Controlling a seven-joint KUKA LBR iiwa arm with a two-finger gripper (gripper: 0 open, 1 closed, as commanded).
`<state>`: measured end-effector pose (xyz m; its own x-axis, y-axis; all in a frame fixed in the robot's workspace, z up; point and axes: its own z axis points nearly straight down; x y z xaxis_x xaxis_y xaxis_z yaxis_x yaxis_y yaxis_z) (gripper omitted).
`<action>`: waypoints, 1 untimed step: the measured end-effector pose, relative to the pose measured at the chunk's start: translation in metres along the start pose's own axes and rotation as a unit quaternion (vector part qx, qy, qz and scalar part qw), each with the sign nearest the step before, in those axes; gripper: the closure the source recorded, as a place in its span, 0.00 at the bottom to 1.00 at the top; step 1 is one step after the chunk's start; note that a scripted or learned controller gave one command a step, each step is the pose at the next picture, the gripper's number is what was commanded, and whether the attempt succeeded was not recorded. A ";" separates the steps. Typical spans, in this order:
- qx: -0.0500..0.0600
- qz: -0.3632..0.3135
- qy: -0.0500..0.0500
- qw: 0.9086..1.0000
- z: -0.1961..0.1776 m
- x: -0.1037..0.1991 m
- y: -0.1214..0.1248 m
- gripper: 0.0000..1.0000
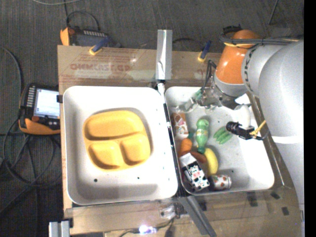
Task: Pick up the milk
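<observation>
Gripper (pixel 205 98): far end of right bin (pixel 266 179); you cannot tell its state.
Milk (pixel 193 171): near-left corner, well apart; long axis roughly along the bin's left wall.

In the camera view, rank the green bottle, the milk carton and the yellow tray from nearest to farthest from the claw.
Measured from the claw at the right bin's top:
1. Green bottle, just below it in the right bin's middle.
2. Milk carton, lower still, near that bin's bottom left corner.
3. Yellow tray, across in the left bin.
</observation>
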<state>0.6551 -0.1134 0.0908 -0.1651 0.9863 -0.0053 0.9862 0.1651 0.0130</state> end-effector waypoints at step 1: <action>-0.001 0.000 0.000 1.000 -0.010 0.000 0.001 1.00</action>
<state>0.6556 -0.1131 0.1010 -0.1657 0.9862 -0.0054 0.9861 0.1657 0.0143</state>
